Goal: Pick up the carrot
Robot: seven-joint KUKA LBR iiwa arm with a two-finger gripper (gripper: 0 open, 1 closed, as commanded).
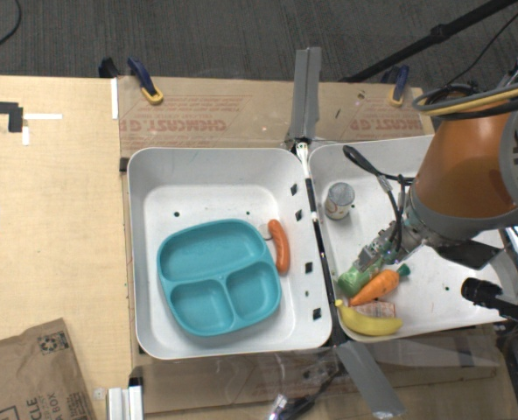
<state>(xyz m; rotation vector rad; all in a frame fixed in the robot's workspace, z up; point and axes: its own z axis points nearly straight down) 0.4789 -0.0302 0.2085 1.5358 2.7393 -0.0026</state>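
Observation:
The orange carrot with a green top lies tilted at the near left of the right bin. It rests against a green vegetable and above a yellow banana. My gripper hangs just over the carrot and the green vegetable, reaching in from the right under the orange wrist band. The view does not show anything held.
A small pale packet lies between carrot and banana. A round tin and a black spoon lie at the back of the right bin. The left bin holds a teal divided plate and a sausage.

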